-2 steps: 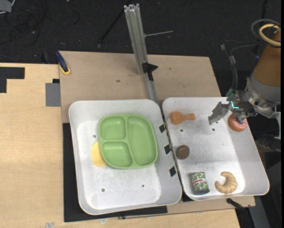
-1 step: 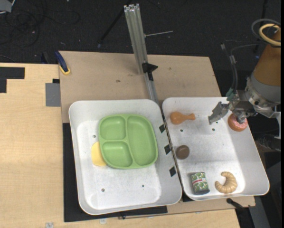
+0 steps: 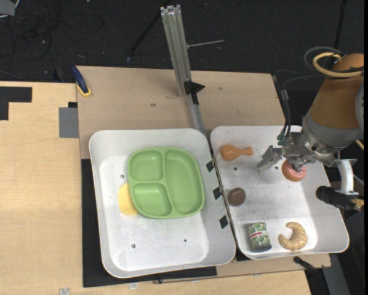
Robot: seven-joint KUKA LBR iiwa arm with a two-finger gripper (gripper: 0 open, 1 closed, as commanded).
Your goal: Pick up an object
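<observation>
My gripper (image 3: 285, 163) hangs over the back right part of the right bin (image 3: 332, 241), open, with nothing between its fingers. One grey finger (image 3: 269, 158) points left. A pink-red ring-shaped toy (image 3: 294, 173) lies right under the gripper's right side, partly hidden by it. Left of the gripper lies an orange drumstick-shaped toy (image 3: 235, 152). A brown ball (image 3: 236, 196) sits nearer the front, by the bin's left wall. At the front are a green can (image 3: 258, 236) and a tan croissant (image 3: 294, 235).
The left bin (image 3: 110, 238) holds a green divided plate (image 3: 166, 182) with a yellow piece (image 3: 125, 200) sticking out from under its left edge. A metal post (image 3: 178, 54) rises behind the bins. The grey and orange arm (image 3: 338, 103) comes in from the right.
</observation>
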